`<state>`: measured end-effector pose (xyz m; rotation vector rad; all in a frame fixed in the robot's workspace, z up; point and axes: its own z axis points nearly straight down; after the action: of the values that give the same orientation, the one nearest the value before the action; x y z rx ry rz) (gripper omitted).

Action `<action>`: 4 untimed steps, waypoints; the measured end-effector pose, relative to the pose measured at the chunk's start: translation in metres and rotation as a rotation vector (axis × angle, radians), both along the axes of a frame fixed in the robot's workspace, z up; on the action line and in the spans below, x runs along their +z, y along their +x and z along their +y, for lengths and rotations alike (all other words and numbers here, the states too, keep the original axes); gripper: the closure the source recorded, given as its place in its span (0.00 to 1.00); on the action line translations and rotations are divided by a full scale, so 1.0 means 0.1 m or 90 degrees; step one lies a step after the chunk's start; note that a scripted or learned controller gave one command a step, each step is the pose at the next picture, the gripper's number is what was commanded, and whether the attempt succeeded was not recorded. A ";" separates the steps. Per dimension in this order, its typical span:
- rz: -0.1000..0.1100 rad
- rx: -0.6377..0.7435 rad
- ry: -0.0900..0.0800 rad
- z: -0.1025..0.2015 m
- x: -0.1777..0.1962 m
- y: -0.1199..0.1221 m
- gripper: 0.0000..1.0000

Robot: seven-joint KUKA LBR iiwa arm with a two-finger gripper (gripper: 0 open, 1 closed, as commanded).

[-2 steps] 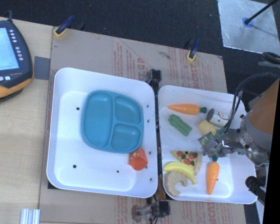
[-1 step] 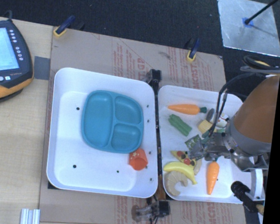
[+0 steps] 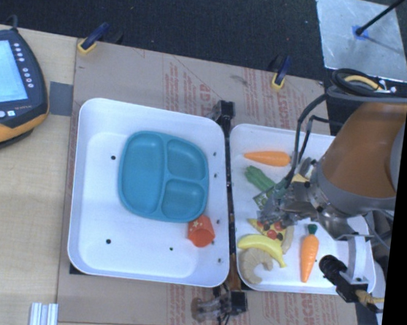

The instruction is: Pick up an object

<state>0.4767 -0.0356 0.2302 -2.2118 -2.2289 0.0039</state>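
**White bins, one roomy, one packed**

Left bin (image 3: pixel 87 181) just has a blue plate (image 3: pixel 163 175) and a red thing (image 3: pixel 201 232) by its right wall, so loads of bare floor. Right bin (image 3: pixel 247 138) is cramped: carrot (image 3: pixel 267 157) far, banana (image 3: pixel 261 247) and another carrot (image 3: pixel 308 256) near. The arm (image 3: pixel 362 159) leans in from the right, claw (image 3: pixel 281 204) low over the middle clutter; can't tell about its grip.

Arm (image 3: pixel 362 159): grey casing | broad orange band above wrist | black cables looping alongside | dark metal gripper (image 3: pixel 281 204) assembly
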 end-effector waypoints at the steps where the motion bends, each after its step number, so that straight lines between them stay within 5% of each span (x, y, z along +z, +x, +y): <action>1: 0.000 -0.003 0.000 -0.51 0.37 0.00 1.00; 3: 0.001 -0.001 0.000 -0.04 0.21 0.00 1.00; 4: 0.000 -0.003 0.000 -0.62 0.14 0.08 1.00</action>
<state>0.4850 -0.0980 0.2438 -2.2175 -2.2242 0.0035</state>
